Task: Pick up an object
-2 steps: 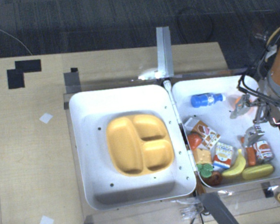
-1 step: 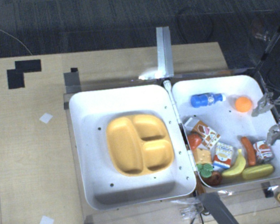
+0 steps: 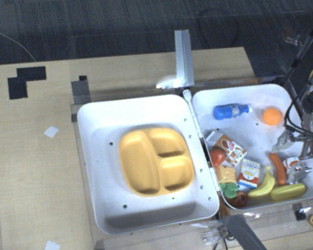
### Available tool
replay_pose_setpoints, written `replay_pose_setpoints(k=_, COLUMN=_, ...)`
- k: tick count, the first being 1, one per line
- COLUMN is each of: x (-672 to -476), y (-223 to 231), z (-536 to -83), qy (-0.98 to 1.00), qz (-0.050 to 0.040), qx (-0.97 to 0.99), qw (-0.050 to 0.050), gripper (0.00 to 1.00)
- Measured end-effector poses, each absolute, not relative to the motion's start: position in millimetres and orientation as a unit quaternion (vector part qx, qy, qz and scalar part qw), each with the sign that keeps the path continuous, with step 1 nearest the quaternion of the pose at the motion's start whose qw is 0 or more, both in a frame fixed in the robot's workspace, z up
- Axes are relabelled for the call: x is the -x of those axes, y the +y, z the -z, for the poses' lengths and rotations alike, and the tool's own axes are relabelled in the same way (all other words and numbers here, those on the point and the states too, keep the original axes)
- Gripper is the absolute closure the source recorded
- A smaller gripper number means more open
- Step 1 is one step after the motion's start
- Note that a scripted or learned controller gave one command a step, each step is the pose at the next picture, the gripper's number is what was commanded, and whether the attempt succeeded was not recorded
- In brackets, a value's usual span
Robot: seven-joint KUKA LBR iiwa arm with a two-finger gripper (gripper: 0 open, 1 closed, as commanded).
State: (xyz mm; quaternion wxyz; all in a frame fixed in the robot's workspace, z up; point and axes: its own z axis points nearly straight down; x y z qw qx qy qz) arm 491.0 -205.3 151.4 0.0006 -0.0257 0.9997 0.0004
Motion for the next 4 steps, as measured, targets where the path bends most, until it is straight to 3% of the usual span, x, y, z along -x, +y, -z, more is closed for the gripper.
replay_pose_setpoints(k=1, x=-496.5, y=-204, z=-167, qy=1.000, qz=0.0026, qx=0.030, qw=0.009, gripper=1.00)
replay_pose_setpoints(k=2, x=-499.3, y=-201, z=-161, qy=0.997, qz=0.0017, qx=0.081, qw=0.005, gripper=1.00)
replay_pose_setpoints(k=3, x=-636.8, y=-202, z=-107, qy=0.989, qz=-0.0004, qx=0.145, qw=0.003, gripper=1.00)
replay_pose_setpoints(k=4, x=-667.9, y=-134, z=-90, qy=0.999, qz=0.0011, qx=0.040, qw=-0.004, gripper=1.00)
